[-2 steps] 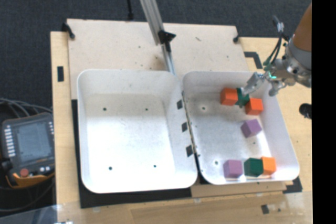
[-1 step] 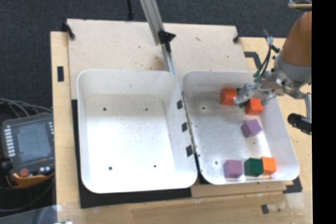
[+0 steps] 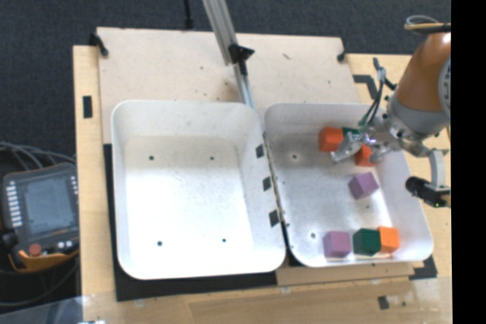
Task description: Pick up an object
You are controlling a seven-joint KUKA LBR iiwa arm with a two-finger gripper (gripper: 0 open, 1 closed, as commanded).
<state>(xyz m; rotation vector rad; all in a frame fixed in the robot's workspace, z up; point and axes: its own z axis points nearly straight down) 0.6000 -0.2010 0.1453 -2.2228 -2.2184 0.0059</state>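
Gripper (image 3: 354, 150) hangs low in the right bin (image 3: 304, 125), just beside an orange cube (image 3: 330, 139); I cannot tell its state (metal blurs there). Reaching looks underway. Next: settle squarely over that cube. Below it lies a purple block (image 3: 363, 184).

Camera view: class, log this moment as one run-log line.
gripper over right bin | beside orange block | nothing seen held

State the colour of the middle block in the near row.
Dark green block, seen in the camera view.
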